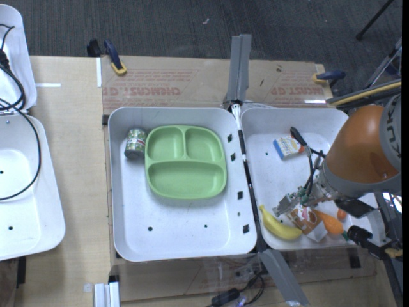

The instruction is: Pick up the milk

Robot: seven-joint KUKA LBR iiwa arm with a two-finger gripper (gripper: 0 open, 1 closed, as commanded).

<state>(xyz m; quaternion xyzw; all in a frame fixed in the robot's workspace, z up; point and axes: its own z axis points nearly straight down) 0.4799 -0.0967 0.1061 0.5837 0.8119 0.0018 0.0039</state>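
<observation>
So the arm (364, 149) comes in from the right and hangs over the right bin (255, 171), with that big orange band covering most of the bin's right half. The wrist points down and to the left, and the gripper (293, 202) sits low near the bin's front, right in the pile of stuff there.

Can't tell the gripper's state, it's too small and tangled up with the clutter.

The milk (288, 147) is the little blue and white carton lying flat near the back of the right bin, well apart from the gripper. Nothing is touching it.

The gripper is just beside the banana (279, 226), which lies along the front-left of that bin. Next to it there's a brownish packet (305, 219) and a carrot (331, 222), all bunched together under the wrist.

The left bin (121, 190) has a green plate (186, 162) with three compartments, and a small can (135, 143) lying just beside its left edge.
</observation>
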